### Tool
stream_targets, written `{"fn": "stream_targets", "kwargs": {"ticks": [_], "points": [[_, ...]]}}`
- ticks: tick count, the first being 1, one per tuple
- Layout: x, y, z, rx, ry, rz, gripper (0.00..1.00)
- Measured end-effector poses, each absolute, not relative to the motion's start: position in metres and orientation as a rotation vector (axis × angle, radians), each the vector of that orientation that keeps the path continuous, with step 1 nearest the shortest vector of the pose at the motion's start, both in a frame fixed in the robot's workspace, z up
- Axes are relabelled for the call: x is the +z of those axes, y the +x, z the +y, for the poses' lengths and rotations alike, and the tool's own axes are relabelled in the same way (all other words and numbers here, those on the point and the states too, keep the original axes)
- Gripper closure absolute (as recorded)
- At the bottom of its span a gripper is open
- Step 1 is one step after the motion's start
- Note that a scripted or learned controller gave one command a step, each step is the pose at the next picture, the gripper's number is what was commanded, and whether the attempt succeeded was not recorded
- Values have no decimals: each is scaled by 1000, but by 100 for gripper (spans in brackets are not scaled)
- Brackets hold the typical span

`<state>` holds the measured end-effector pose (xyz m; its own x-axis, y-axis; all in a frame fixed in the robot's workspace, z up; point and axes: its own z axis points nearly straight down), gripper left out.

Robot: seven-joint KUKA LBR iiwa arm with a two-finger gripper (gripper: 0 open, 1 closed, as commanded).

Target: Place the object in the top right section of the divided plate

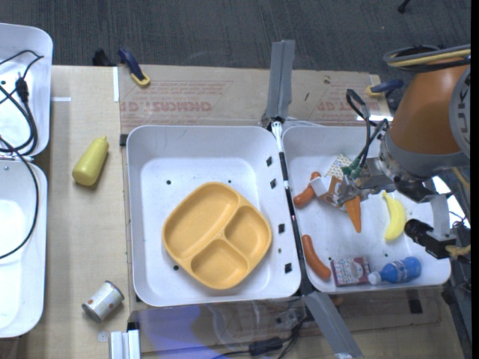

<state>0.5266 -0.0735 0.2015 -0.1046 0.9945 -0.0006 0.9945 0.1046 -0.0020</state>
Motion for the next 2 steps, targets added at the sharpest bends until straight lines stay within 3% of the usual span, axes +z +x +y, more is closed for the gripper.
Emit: {"fn": "stream_targets", "kwargs": {"ticks": [1,2], "points": [[327,492,-33,6,-2102,-2335,100],[422,490,-1,5,-1716,-2633,100]]}}
